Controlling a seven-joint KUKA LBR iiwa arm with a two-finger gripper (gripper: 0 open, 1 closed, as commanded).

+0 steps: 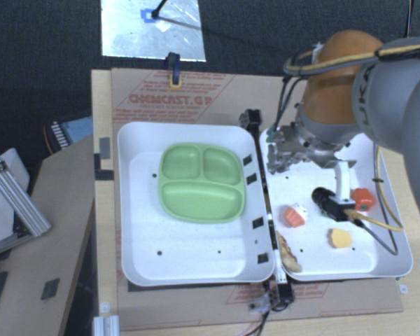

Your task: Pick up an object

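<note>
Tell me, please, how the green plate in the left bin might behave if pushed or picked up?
The green plate looks like rigid moulded plastic, so probably stiff and light. Lying flat and low, it would likely slide rather than tip. Its rounded rim and glossy surface may give the pincer a poor hold.

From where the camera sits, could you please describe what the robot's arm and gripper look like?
The arm is thick, rounded and grey, with a glossy orange band above the wrist. Dark and yellowish cables loop around that band. Below it hangs the gripper, a compact silver-grey metal assembly with dark parts.
</note>
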